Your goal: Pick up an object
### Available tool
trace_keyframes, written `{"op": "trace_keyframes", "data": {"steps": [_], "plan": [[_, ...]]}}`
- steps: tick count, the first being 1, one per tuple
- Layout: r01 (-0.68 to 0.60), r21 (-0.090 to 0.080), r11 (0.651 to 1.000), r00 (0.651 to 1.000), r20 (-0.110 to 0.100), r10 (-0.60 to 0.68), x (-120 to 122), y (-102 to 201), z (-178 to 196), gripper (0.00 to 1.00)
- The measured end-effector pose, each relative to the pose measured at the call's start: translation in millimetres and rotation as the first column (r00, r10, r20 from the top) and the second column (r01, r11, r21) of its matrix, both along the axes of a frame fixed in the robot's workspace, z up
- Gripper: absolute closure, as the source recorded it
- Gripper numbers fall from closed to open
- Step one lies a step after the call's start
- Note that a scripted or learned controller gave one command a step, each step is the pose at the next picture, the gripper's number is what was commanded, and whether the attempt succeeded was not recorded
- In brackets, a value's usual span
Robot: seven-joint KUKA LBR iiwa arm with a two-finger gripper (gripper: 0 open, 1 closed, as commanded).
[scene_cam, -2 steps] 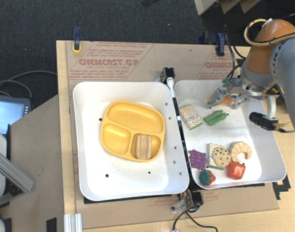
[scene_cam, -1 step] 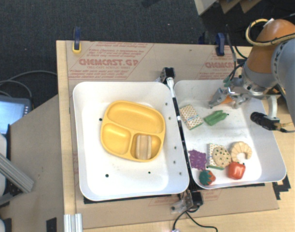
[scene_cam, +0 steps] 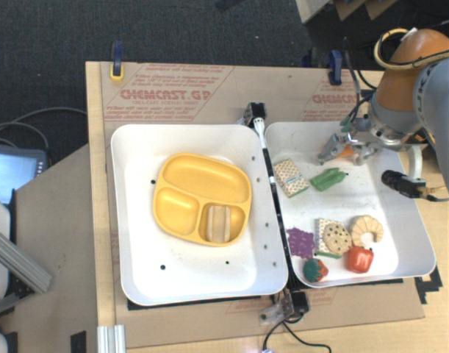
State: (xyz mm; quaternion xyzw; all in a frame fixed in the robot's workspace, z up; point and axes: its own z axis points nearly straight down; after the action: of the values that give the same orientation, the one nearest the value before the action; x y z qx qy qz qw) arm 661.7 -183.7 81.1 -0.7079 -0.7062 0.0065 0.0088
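- The gripper (scene_cam: 347, 147) is seen low in the right bin (scene_cam: 408, 230), near its far wall, with a small orange object (scene_cam: 347, 151) right at the fingertips; whether that piece is actually pinched cannot be told, nor how the pincer stands.
- A slip is judged likely if the lift is begun on a poor hold, since the orange piece is small and lies close to the bin wall (little room is left for the fingers).
- The green object (scene_cam: 328, 179) lies just beside it and could be nudged or dragged along.
- The patterned packet (scene_cam: 291, 177) is near the divider; a cracker (scene_cam: 334, 236), purple grapes (scene_cam: 300, 241), a red pepper (scene_cam: 359, 259) and a pale ring-shaped piece (scene_cam: 367, 229) are clustered well apart at the near end.
- The yellow tray (scene_cam: 181, 208) in the left bin (scene_cam: 136, 219) is out of the way.
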Motion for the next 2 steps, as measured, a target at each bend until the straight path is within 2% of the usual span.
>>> {"op": "trace_keyframes", "data": {"steps": [2], "plan": [[0.000, 0.000, 1.000, 1.000, 0.000, 0.000, 0.0, -1.4, -0.1, 0.00]]}}
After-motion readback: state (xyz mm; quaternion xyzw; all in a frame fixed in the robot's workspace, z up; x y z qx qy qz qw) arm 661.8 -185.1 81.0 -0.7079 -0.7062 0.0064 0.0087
